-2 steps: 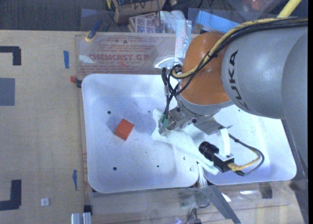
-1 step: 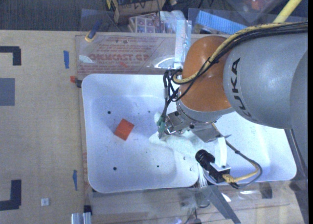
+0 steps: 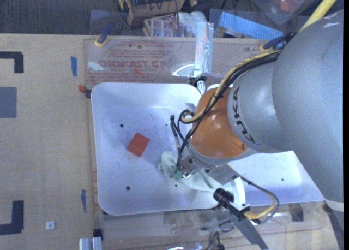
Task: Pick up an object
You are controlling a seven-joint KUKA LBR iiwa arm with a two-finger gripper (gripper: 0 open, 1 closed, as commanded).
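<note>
A small orange-red block (image 3: 138, 144) lies on the floor of the left white bin (image 3: 117, 112), left of centre. My gripper (image 3: 178, 171) is low in the same bin, to the right of the block and apart from it, down on a pale green-white crumpled object (image 3: 168, 162). The orange wrist band and grey arm cover the gripper from above. A further pale piece (image 3: 203, 183) shows under the wrist toward the bin's front edge.
The arm's bulk (image 3: 294, 90) hides most of the right bin (image 3: 283, 175). A clear plastic sheet with red lettering (image 3: 136, 64) lies behind the left bin. Cardboard boxes and clutter sit beyond the bench at the top. Wooden bench surface (image 3: 43, 134) extends to the left.
</note>
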